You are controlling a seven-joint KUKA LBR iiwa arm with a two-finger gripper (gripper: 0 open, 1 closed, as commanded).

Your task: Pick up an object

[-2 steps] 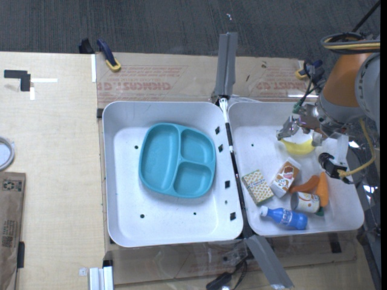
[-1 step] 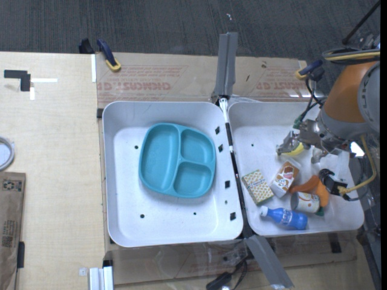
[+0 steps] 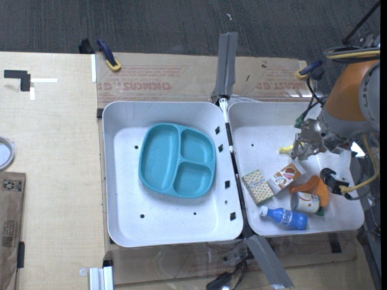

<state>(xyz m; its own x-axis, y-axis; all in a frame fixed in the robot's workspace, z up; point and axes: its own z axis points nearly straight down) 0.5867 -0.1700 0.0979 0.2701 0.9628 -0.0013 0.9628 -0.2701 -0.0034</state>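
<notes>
Pincer (image 3: 300, 151) tips blurred, indistinct

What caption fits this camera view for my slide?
Gripper hovers over the right bin above small items; a blue divided plate sits in the left bin.

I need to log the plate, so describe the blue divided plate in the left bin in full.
The blue divided plate is a rounded-square tray in turquoise, plastic by its look, with three compartments: one long on the left, two smaller on the right. It lies flat, right side up, slightly turned, near the middle of the left bin. Nothing lies in it and nothing else touches it.
</notes>
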